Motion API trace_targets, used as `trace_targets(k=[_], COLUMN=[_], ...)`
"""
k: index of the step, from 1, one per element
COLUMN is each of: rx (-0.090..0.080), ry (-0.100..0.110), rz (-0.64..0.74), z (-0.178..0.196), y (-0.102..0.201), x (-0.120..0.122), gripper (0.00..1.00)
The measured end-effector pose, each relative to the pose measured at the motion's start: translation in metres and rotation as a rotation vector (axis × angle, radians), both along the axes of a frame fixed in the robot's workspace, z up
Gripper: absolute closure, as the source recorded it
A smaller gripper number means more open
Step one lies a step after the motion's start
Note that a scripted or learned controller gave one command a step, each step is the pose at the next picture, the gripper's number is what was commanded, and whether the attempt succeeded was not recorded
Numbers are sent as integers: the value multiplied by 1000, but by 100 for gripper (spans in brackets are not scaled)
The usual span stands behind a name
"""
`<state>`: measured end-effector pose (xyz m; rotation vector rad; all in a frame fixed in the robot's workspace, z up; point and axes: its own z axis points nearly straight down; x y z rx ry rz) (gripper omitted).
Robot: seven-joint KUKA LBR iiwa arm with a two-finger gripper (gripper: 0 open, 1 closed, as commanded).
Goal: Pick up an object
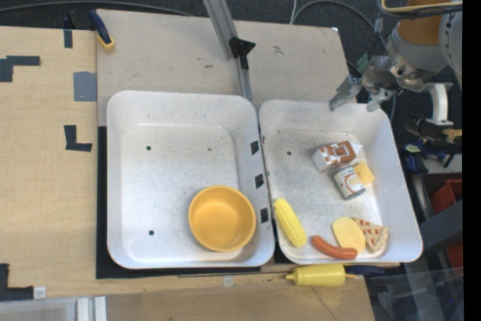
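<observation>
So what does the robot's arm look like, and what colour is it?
The arm is chunky and rounded, grey metal with a bright orange band. A thin yellowish cable loops over the orange part. At its end sits a small grey gripper with two light-coloured fingers.

A round yellow plastic bowl [221, 218] sits upright in the left white bin [124, 162], near its front right corner, mouth up. Over in the right white bin [282, 120] lies a yellow toy corn cob [289, 222] along the left wall, angled toward the front. A small brown-and-white carton [335, 155] lies on its side near the middle, and just below it, touching or nearly so, a small grey can with a yellow label [351, 180] lies tilted. At the front, an orange-red toy sausage [332, 247] lies beside a pale yellow rounded piece [347, 233], which touches a toy pizza slice [373, 234].
</observation>
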<state>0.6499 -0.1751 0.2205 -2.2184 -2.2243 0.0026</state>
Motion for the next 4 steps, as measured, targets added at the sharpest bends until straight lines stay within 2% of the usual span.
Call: trace_targets(k=[1, 3, 4], rx=[0, 0, 0], ry=[0, 5, 3], rz=[0, 0, 1], z=[0, -99, -134], y=[0, -7, -6], x=[0, 7, 6], gripper=[0, 0, 0])
